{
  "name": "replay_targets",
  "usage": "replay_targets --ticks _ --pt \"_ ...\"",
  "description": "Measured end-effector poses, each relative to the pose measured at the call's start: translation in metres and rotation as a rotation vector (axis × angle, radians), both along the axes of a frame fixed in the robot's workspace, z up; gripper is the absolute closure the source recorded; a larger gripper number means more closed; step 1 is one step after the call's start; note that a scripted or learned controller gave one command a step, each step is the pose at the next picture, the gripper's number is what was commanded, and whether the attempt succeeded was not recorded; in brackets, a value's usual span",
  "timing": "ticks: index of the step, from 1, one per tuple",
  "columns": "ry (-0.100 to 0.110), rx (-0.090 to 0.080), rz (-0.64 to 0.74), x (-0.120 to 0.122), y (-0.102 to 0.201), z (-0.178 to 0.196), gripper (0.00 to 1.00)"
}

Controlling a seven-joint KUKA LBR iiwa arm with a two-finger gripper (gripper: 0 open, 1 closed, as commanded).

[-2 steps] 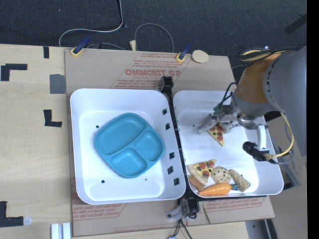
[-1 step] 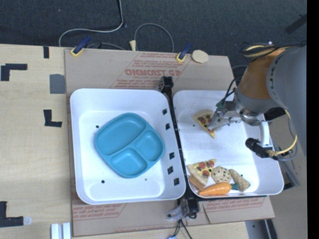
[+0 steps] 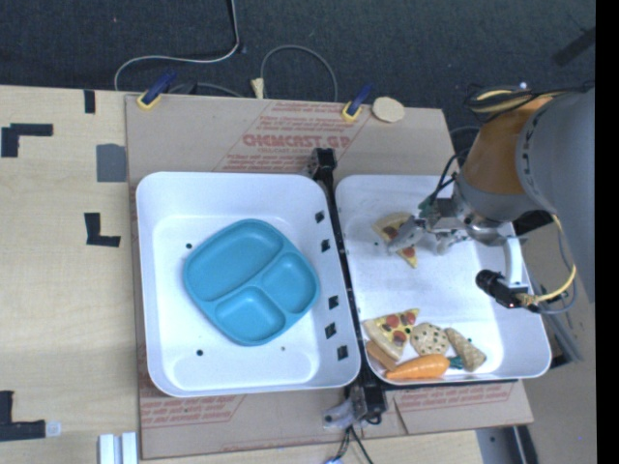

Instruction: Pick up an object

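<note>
Cardboard [image 3: 290, 143] covers the bench across the middle of the frame, pinned at its upper edge by two clamps [image 3: 151, 95], with a pale disc [image 3: 389, 110] beside the right one. Cables [image 3: 232, 37] loop over the dark floor at the top.

On the cardboard sit two white bins side by side. The left bin [image 3: 155, 259] holds a blue divided tray [image 3: 251, 280], lying tilted at centre. The right bin [image 3: 522, 346] takes up the right half, and black clips [image 3: 327, 249] run down the seam between the two.

The arm [image 3: 542, 162], grey with an orange band, enters from the right edge and bends down over the right bin's upper part, covering that bin's upper right corner. A black fitting and cable [image 3: 503, 288] hang below it over the bin floor.

The gripper [image 3: 418, 234] is low in the upper middle of the right bin, right at two small food pieces: a tan piece [image 3: 392, 225] and a small pizza slice [image 3: 408, 256] just below it. Whether its grip is open or closed cannot be told, nor whether either piece is held.

Along the lower edge of the right bin lies a cluster, well apart from the gripper: a larger pizza slice [image 3: 395, 325], a cracker [image 3: 426, 337], a brown piece [image 3: 466, 351], a bun [image 3: 380, 353] and a carrot [image 3: 418, 367], touching one another.
</note>
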State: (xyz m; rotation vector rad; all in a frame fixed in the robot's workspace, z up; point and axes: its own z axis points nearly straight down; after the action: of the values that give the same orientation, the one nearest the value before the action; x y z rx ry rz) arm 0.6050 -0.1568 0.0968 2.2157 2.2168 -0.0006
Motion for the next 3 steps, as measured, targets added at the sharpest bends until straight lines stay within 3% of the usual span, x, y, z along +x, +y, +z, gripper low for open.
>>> replay_targets --ticks 1,2,3 --pt "0.002 0.003 0.005 0.035 0.048 -0.011 0.00" --pt "0.003 0.007 0.001 0.043 0.038 -0.011 0.00" --pt "0.002 0.003 0.002 0.043 0.052 -0.011 0.00"
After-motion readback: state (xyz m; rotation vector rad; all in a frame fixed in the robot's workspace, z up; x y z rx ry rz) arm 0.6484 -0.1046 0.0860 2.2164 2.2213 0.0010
